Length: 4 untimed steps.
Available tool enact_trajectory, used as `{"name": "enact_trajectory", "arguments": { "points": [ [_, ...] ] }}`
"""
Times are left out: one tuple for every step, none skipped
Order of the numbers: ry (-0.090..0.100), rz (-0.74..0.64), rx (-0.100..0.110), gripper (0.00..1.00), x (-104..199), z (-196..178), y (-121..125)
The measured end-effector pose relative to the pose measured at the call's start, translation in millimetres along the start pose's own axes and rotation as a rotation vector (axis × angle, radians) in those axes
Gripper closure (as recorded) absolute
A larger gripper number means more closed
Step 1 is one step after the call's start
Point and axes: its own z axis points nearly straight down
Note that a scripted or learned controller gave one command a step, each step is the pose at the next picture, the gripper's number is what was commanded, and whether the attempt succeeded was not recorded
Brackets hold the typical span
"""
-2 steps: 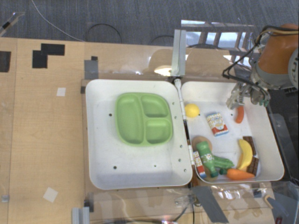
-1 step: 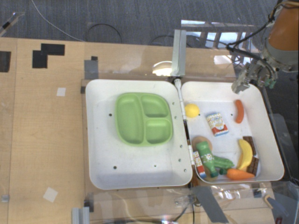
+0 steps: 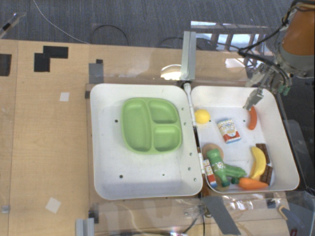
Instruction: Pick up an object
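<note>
Fingers on my gripper look pinched together, gripping nothing. They hang over the right bin's far corner, just beside the hot dog, probably my target.

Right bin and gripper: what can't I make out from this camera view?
- Gripper: too small and blurred to read finger state.
- Arm: cut off by the right edge.
- Brown item: mostly hidden by the banana.
- Tan item: partly covered by the green toy.

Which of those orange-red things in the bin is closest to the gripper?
The upright sausage near the right bin's top corner, just below the gripper. The carrot lies far off at the bottom edge.
</note>
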Motion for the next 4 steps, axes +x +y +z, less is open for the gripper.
{"name": "enact_trajectory", "arguments": {
  "points": [
    [0.012, 0.038, 0.000, 0.00, 31, 125, 27],
    [0.001, 0.230, 0.002, 0.00, 62, 132, -41],
    [0.001, 0.190, -0.004, 0.00, 36, 133, 33],
    [0.002, 0.432, 0.001, 0.00, 59, 132, -16]
  ]
}}
